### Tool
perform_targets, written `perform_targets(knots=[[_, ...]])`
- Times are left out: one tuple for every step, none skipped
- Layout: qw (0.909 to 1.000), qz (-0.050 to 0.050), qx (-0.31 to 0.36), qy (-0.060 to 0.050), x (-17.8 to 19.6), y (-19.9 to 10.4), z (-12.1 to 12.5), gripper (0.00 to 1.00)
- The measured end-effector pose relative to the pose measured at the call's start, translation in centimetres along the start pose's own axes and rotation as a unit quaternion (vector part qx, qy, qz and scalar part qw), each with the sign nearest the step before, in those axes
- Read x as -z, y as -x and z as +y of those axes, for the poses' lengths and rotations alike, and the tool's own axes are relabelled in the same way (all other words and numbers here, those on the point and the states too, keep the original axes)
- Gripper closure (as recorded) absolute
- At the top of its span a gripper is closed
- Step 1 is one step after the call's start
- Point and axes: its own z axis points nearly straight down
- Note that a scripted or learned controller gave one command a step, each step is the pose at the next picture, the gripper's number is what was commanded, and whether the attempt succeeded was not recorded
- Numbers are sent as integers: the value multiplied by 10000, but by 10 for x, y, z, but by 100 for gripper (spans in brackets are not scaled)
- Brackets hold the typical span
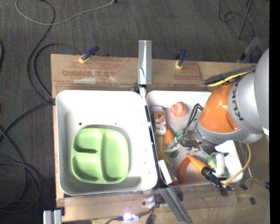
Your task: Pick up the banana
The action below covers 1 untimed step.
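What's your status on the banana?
Gripper low in right bin, fingers unclear. Banana against bin's left wall, not gripped. Carrot crowds it.

A dark grey carpeted floor [109,26] surrounds the table, with thin black cables [37,65] and a pale cord [39,13] trailing over it. A brown cardboard sheet [100,72] covers the table (held by blue-and-yellow spring clamps [89,54] at its far edge).

Single fixed camera — mounted above the bench [109,70], looking down at a slant; both white bins [65,105] in frame, arm [245,109] entering from right — middling distance.
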Motion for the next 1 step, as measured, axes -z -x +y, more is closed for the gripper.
perform_targets(knots=[[9987,-25,-514,3,194,46,69,0]])
